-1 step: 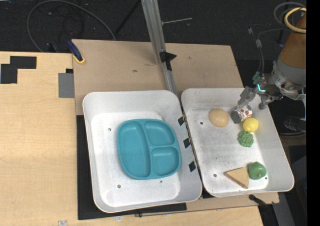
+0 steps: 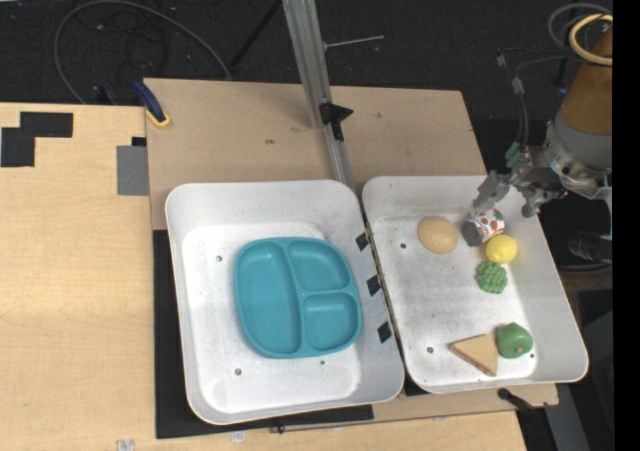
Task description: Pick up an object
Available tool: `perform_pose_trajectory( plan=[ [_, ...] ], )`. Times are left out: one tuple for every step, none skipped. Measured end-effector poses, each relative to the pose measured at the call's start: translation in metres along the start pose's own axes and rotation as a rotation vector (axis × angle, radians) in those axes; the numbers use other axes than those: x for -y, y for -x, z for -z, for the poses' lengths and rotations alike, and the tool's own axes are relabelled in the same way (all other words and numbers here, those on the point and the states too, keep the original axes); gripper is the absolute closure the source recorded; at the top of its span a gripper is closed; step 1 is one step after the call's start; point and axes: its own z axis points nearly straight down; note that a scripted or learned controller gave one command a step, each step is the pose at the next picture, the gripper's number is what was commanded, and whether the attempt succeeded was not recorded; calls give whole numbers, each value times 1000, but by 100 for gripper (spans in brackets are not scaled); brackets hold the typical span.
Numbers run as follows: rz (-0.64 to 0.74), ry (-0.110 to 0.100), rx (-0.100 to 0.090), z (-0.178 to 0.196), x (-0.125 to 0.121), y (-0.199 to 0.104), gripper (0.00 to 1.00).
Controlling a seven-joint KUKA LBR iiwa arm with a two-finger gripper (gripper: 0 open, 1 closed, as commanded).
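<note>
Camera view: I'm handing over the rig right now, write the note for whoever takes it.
Pincer: over the right bin's top right corner, near the small red and white item; nothing seen held.
Right bin: beige ball, yellow ball, green bumpy piece, green apple, tan wedge.
Left bin: teal divided tray.
Done: no pick yet.
Left: grasp and lift one object.
</note>
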Motion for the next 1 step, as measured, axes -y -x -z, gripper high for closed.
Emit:
perform_pose_trajectory(
  plan=[
    [0, -6, -1, -63, -3, 0, 0]
  ],
)
